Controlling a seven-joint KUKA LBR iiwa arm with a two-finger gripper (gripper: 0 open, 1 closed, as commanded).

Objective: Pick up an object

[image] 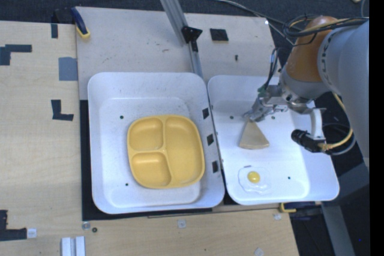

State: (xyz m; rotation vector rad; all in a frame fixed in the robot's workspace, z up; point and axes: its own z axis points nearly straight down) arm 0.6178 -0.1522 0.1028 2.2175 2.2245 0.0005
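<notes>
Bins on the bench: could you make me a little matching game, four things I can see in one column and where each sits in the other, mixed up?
Things:
1. yellow tray
2. fried egg
3. tan wedge
4. pincer

Places:
A. right bin, near its front edge
B. middle of the left bin
C. over the right bin, just above the wedge's tip
D. right bin, about its middle, behind the egg

Pairs: 1-B, 2-A, 3-D, 4-C
</notes>
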